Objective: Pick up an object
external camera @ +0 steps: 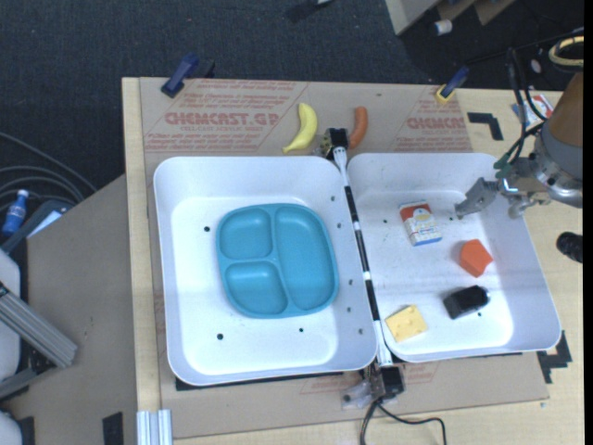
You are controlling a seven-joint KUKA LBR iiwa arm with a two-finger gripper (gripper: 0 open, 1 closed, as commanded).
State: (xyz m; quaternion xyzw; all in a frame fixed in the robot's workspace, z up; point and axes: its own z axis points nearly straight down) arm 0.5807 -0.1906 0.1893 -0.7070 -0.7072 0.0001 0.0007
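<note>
The right bin [519,336] holds a small red, white and blue carton [422,223], an orange block [474,257], a black object [465,300] and a yellow cheese wedge [405,323]. My gripper [494,200] hangs over the bin's upper right part, right of the carton and above the orange block. Its fingers are spread open with nothing between them. One grey finger [474,197] points left toward the carton without touching it.
The left bin [185,341] holds a blue divided plate [276,259]. A toy banana [302,128] and an orange sausage-shaped toy [358,126] lie on the bench behind the bins. Cables hang at the far right behind the arm.
</note>
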